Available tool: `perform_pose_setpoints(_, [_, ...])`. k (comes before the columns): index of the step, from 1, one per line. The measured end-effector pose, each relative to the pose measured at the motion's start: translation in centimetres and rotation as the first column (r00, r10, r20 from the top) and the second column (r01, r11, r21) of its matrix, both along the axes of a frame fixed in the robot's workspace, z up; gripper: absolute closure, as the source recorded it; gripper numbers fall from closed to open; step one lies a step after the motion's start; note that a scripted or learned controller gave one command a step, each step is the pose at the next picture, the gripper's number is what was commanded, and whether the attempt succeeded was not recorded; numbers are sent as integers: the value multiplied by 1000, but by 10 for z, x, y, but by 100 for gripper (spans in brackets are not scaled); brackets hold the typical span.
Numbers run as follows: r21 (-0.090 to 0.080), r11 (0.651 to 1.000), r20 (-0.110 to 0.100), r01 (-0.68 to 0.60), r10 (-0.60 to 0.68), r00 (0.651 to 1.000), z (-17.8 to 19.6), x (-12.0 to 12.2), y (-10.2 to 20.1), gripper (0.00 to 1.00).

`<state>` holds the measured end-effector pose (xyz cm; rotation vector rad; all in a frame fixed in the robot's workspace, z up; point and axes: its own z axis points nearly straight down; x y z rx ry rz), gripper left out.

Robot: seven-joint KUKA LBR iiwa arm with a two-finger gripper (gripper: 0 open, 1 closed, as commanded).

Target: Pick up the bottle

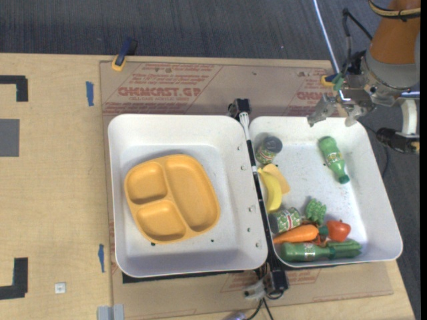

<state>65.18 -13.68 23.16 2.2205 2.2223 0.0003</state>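
Observation:
A green bottle (332, 157) lies on its side in the right bin (380, 199), near the far right corner, with its cap toward the front. Along that bin's front edge lies a second green bottle (315, 251), below a carrot. My gripper (335, 116) hangs over the far rim of the right bin, just behind the first bottle and apart from it. It is open, and nothing sits between its fingers (317, 115).
The right bin also holds a small can (268, 149), a banana (272, 187), a carrot (297, 233), broccoli (315, 211), a red vegetable (339, 230) and a printed can (287, 217). A yellow divided plate (172, 196) lies in the left bin (133, 139).

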Motion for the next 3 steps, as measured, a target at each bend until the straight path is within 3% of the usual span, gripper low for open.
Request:
perform_pose_setpoints(1, [-2, 968, 3, -251, 251, 968, -107, 1, -35, 0])
perform_pose_setpoints(2, [-1, 982, -1, -189, 189, 982, -145, 15, 8, 0])
perform_pose_setpoints(3, [0, 997, 6, 73, -73, 997, -144, -39, 32, 0])
